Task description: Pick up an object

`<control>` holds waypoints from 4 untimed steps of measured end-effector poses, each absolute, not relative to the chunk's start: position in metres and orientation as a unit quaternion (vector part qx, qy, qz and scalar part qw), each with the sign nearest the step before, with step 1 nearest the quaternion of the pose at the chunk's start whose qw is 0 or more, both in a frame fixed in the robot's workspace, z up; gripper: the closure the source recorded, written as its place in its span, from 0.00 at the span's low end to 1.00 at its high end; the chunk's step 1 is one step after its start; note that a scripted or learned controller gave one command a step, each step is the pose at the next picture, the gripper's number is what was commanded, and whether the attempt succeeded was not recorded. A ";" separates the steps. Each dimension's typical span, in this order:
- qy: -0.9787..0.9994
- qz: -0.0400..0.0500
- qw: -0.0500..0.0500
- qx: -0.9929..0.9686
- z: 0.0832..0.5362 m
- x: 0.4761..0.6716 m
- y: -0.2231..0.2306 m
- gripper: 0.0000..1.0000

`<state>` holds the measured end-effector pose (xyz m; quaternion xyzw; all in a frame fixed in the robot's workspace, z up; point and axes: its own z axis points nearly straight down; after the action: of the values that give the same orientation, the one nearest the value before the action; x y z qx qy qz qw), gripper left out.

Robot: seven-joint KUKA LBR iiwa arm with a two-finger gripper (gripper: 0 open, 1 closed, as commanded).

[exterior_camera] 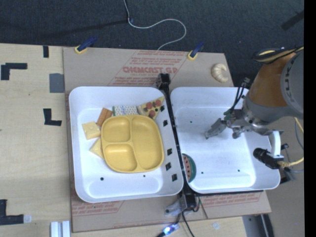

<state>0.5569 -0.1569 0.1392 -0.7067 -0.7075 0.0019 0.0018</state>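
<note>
The grey arm with its orange band (270, 85) reaches in from the right and holds its two-finger gripper (216, 130) low over the right-hand shallow white bin (217, 179). The grey fingers point left toward the middle of that bin, and nothing can be seen between them; how far apart they stand cannot be told from this slant.

The things to pick lie in the left-hand shallow white bin (86, 181), well apart from the gripper. A yellow plastic plate with three compartments (132, 143) sits near the middle of it. Just beside its left edge lie a pale yellow square block (91, 130) and a brown flat piece (104, 116), with another pale yellow piece (96, 148) tucked partly under the plate. Along the plate's upper edge lie a patterned white-and-green piece (124, 110) and a pizza-like toy slice (153, 106).

A round green and dark item (189, 166) sits by the divide between the two bins. A cream-coloured object (220, 72) rests on the cardboard sheet (143, 65) beyond the right bin.
</note>
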 end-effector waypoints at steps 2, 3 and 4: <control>-0.708 0.001 0.001 -0.706 0.098 0.557 -0.155 1.00; -0.708 -0.001 -0.001 -0.707 0.141 0.563 -0.156 1.00; -0.708 -0.001 -0.002 -0.706 0.201 0.571 -0.155 1.00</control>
<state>0.5715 -0.1549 0.2015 -0.7062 -0.7080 -0.0014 -0.0021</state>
